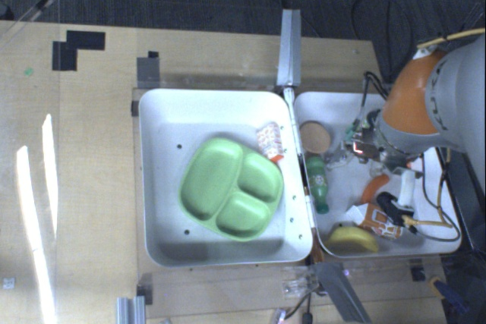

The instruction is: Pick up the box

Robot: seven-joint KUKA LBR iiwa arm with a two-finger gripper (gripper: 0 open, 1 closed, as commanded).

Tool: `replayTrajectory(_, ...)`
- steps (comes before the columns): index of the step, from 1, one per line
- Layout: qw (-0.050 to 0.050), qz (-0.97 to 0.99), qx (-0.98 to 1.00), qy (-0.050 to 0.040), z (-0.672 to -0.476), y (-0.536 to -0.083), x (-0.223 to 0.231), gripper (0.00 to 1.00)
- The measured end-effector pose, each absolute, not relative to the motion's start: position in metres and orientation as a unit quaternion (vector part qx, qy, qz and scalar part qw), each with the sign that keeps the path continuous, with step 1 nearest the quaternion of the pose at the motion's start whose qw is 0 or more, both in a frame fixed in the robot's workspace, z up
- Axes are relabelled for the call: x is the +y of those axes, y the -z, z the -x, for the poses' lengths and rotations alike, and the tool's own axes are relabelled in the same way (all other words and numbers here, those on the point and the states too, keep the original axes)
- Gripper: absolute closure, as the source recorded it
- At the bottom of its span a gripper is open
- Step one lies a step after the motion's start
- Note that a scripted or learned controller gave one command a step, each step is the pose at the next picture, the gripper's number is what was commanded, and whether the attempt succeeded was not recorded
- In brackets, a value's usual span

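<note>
The box (377, 221) is small, orange-brown with pale print, and lies near the front of the right bin (440, 243), just right of a banana (353, 239). My gripper (364, 147) hangs over the middle of the right bin, behind the box and apart from it. The grey wrist with its orange band (406, 106) reaches in from the right. Nothing shows between the gripper and the box except an orange item (376, 186).
Also in the right bin are a round tan lid (315, 136) at the back left and a green bottle (317, 182) along the left wall. The left bin (159, 117) holds a green divided plate (231, 187) and a small red-and-white packet (269, 139).
</note>
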State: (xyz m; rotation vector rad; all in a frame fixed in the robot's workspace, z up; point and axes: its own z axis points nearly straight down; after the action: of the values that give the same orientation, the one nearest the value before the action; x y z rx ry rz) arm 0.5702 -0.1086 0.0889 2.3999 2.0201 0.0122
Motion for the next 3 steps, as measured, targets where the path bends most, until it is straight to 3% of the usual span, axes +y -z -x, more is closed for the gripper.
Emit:
replayTrajectory(1,-0.001,-0.757,0.653,0.0029,-0.667,-0.144,-0.122,0.0)
replayTrajectory(2,0.003,-0.693,0.721,-0.0018,-0.671,-0.087,-0.175,0.0)
replayTrajectory(3,0.001,-0.69,0.724,-0.0095,-0.63,-0.09,-0.192,0.0)
